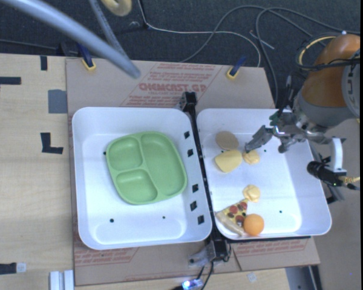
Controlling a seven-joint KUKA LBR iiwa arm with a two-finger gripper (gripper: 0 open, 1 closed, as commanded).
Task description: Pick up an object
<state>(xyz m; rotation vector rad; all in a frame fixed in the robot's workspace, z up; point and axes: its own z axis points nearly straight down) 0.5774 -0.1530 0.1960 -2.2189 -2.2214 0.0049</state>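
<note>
Approach was the step in hand: the gripper (254,145) hovered low in the right bin (290,222), its tip just above a small yellow piece (251,157). How far it stood open I could not tell; nothing showed held. Next, a short descent onto the piece.

Even, soft overhead light; white bins (85,162) bright without glare, shadows faint; grey pole (60,23) at upper left blurred.
</note>
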